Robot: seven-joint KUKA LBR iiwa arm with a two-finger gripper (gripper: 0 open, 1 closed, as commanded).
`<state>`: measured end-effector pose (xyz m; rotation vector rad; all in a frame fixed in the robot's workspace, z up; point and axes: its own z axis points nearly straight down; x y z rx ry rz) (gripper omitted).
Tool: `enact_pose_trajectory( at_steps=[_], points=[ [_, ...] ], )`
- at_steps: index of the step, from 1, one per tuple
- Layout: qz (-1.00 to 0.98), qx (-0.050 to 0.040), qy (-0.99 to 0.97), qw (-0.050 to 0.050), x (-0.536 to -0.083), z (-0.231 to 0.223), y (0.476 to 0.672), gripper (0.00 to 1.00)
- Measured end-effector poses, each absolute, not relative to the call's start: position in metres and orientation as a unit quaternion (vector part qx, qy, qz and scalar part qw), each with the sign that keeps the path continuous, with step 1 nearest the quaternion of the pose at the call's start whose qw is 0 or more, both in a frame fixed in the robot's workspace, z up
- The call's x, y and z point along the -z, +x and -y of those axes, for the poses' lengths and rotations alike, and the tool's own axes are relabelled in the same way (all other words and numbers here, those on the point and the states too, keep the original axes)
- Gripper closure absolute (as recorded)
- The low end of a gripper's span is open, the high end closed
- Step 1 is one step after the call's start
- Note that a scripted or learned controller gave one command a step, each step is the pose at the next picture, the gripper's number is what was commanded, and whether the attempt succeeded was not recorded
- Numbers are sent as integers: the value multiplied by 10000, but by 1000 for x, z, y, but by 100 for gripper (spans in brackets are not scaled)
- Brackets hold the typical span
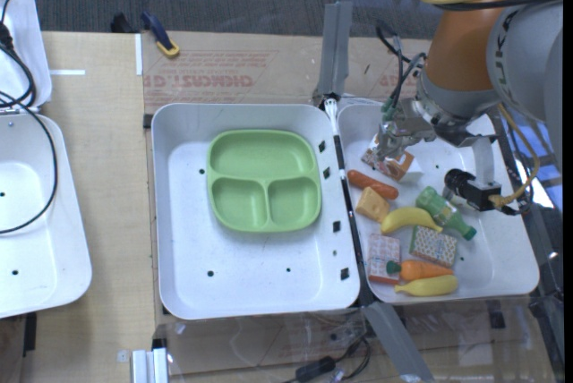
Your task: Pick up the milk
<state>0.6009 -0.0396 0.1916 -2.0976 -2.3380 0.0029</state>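
One hand (390, 148) is hovering over the milk (395, 164) in the right bin (501, 278); its grip — impossible to tell.

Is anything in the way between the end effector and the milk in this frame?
Nothing visible blocks it. The end effector is directly over the milk at the back of the right bin; the nearest neighbour, a carrot, lies just in front, clear of the approach.
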Motion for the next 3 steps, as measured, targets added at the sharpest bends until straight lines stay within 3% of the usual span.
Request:
enact_pose_trajectory(
  at_steps=[1, 2, 3],
  points=[
    [7444, -15, -6678, 9, -212, -35, 516, 100],
    [8447, -10, -5352, -1, -284, -100, 512, 100],
    [8446, -19, -5355, -4, -292, -99, 513, 100]
  ],
)
